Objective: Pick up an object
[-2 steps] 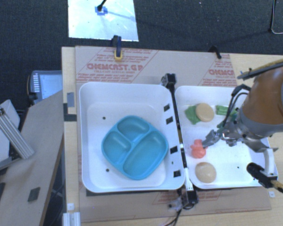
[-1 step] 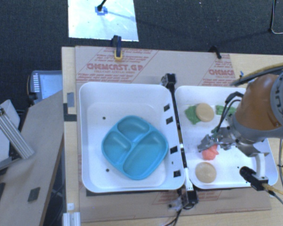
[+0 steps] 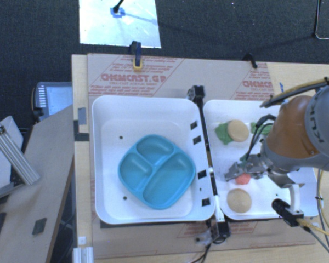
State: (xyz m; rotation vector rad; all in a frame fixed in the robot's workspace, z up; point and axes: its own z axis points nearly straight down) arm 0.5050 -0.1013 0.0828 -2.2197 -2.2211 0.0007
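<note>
A light wooden desk (image 3: 79, 147) carries a printed cardboard sheet (image 3: 153, 75). On the sheet sit two shallow white bins side by side: left bin (image 3: 107, 163), right bin (image 3: 219, 147).

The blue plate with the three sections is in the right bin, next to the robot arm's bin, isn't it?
Not quite. The camera view shows the blue plate with its three sections lying in the left bin. The robot arm reaches into the right bin beside it, where its pincer sits among some small food-like pieces.
</note>
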